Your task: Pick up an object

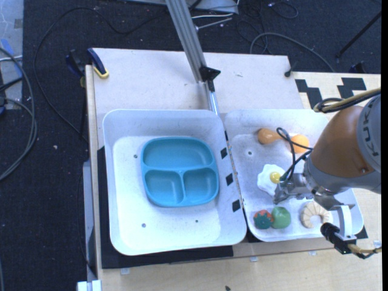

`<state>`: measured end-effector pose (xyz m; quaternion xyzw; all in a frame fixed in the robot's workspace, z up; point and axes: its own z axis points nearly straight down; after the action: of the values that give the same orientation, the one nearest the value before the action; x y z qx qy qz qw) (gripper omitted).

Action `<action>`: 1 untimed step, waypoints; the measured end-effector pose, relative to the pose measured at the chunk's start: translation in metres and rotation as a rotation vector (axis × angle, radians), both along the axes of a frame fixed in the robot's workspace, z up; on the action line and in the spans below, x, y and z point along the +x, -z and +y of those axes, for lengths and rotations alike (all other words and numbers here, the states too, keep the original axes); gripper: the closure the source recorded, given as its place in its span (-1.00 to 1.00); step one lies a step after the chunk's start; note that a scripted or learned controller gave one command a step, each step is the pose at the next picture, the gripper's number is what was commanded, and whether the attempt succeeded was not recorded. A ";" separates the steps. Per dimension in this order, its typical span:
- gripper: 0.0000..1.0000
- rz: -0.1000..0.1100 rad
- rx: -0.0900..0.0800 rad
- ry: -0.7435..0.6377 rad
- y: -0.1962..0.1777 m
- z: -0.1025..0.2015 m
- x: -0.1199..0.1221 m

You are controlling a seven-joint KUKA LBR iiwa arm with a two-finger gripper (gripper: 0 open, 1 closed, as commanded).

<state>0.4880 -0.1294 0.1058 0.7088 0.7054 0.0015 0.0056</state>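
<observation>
The right bin [242, 156] holds several toy foods. A fried egg [268, 177] lies in its middle. Near the front edge sit a red and green piece [262, 219] and a green ball [281, 217], with a pale shell-shaped pastry [314, 213] to their right. A brown pear-like piece [267, 136] and an orange one [299, 141] lie at the back. My gripper [284, 194] hangs low in this bin, between the egg and the green ball, partly covering the egg's right side. Nothing is visibly held.
The left bin [121, 162] bears a blue divided tray [180, 171]. A slanted metal pole [188, 32] stands behind the bins. The arm's orange band [342, 144] fills the right bin's right half. A yellow-tipped tool [97, 62] lies at the bench's back left corner.
</observation>
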 end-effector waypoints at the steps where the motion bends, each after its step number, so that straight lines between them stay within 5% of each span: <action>1: 1.00 0.004 0.004 -0.007 -0.063 0.002 0.003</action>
<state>0.4905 -0.1272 0.1688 0.7062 0.7080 0.0015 0.0026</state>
